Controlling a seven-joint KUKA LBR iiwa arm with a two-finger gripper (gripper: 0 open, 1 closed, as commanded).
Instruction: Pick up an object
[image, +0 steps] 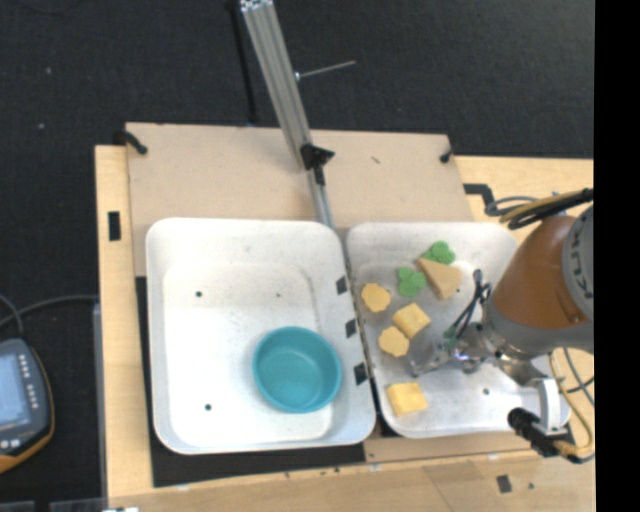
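The right bin (470, 415) holds several small pieces. A yellow block (406, 399) lies near its front. Three more yellow pieces (411, 321) cluster mid-left, with one (375, 297) further left and one (393, 342) just below. A tan wedge (441, 277) and two green pieces (439, 253), (409, 281) sit toward the back. My gripper (440, 355) is low over the bin floor, right of the yellow cluster and above the front block. The wrist blocks the view of its fingers.
The left bin (200, 270) holds a teal bowl (296, 369) near its front right. A metal pole (285, 90) slants in from the top to the seam between the bins. The arm's orange band (540, 275) covers the right bin's right side.
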